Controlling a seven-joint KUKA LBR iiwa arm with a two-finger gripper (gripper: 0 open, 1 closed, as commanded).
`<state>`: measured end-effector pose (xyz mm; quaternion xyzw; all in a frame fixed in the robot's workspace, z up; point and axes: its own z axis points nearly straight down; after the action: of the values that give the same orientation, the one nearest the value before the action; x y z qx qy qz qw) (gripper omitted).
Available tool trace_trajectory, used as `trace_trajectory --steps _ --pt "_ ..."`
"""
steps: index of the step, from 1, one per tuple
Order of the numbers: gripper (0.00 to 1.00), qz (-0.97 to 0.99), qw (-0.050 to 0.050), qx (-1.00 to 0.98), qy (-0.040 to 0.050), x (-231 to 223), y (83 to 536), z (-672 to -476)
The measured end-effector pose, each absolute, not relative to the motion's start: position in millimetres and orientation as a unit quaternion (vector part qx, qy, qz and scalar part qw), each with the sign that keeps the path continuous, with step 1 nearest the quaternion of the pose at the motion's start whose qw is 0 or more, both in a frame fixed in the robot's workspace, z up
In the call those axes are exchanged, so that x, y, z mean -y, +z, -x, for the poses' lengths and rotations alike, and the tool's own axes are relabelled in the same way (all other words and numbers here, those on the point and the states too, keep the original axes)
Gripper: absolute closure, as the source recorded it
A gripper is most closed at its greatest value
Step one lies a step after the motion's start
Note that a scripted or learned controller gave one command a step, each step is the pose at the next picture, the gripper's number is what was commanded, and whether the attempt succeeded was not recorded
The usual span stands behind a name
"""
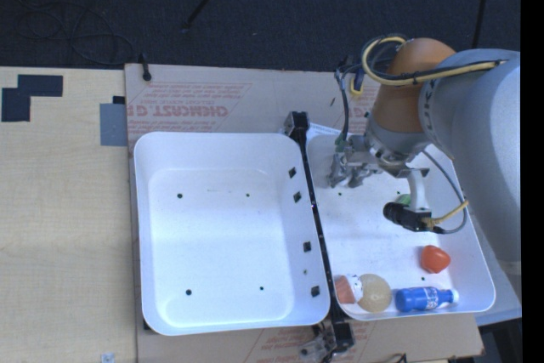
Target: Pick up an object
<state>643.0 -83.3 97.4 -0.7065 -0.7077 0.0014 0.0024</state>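
Camera view: gripper low over right bin, near its far left corner; finger state impossible to tell. Red ball, blue bottle and tan ball along near edge, well apart from gripper.

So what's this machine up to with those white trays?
A grey robot arm reaches into the right bin, its gripper low near the far end. It is meant to pick something up. A red object, a blue bottle and a cream ball lie at the near end, away from it.
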Motion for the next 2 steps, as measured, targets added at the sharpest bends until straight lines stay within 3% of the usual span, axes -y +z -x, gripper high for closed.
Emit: trace_trajectory --steps 1,2 --pt "1.0 0.708 -0.001 0.707 -0.0002 114.1 144.5 -644.3" --pt "0.0 0.707 0.001 0.707 0.0009 113.1 141.4 -643.5"
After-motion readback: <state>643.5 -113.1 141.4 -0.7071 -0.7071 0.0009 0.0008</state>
